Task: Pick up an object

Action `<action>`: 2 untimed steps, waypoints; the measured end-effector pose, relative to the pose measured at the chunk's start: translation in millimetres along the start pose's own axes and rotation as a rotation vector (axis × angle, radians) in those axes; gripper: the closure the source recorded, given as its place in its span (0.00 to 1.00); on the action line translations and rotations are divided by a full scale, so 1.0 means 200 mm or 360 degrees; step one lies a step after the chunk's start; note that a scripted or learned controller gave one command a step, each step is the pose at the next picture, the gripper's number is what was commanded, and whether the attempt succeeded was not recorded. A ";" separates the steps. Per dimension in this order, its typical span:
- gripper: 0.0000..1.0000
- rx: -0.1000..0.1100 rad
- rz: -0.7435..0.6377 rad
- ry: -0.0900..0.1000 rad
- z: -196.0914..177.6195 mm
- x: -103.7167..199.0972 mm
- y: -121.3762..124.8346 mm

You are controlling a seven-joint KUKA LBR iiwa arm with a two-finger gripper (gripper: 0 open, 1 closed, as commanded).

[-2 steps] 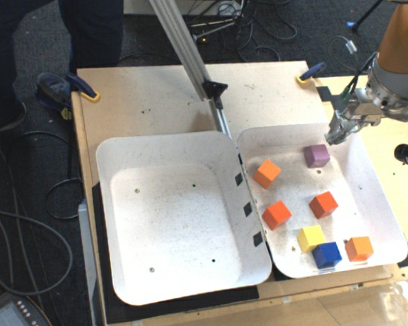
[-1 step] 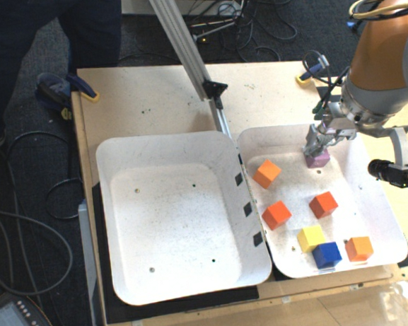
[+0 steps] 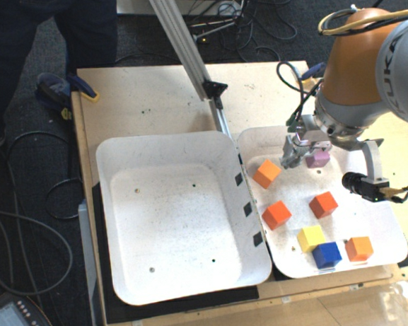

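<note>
The gripper [image 3: 296, 150] hangs low over the right bin [image 3: 391, 238], at 12 o'clock within it. Finger state cannot be determined. A purple cube [image 3: 319, 157] sits just beside it at 3 o'clock; an orange cube [image 3: 266, 174] lies near at 8 o'clock.

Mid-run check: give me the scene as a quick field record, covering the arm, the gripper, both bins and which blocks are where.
arm: reaches in from the right, over the right bin
gripper: low over right bin's far end, beside purple block
right bin blocks: orange block, two red-orange blocks, yellow block, blue block, orange block near corner
left bin: white
</note>
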State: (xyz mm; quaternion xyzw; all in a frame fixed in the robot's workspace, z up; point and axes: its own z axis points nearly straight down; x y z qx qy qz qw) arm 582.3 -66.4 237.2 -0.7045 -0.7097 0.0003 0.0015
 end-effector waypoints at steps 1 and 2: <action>1.00 -0.0001 -0.0003 0.0002 0.02 0.31 -0.05; 1.00 0.0000 -0.0001 0.0000 0.07 0.56 -0.11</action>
